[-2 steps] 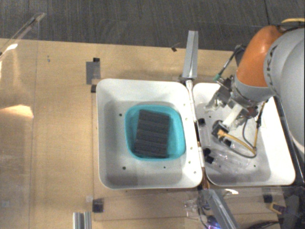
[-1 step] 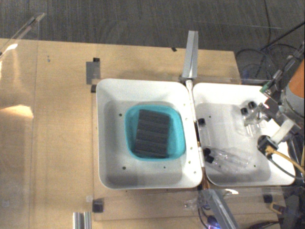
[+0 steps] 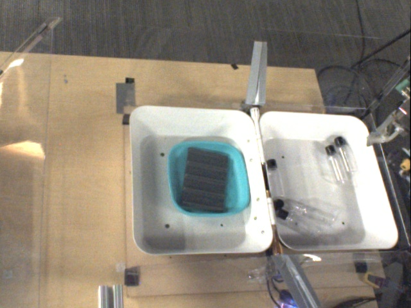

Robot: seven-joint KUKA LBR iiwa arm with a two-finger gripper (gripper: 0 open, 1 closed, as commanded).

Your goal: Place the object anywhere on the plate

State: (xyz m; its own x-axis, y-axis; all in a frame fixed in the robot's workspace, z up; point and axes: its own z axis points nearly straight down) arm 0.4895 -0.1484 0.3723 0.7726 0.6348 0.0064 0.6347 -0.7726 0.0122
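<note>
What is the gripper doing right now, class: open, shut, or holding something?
Gripper: cannot be told from the camera view. The dark ridged block already lies on the teal plate in the left bin.

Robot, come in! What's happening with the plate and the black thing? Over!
Dark ridged block lying on the teal plate, left bin. Clear vials with black caps in right bin. Nothing crowding the plate. Over.

Soft even light, glare on bench (image 3: pixel 26 147) left, slightly blurred
</note>
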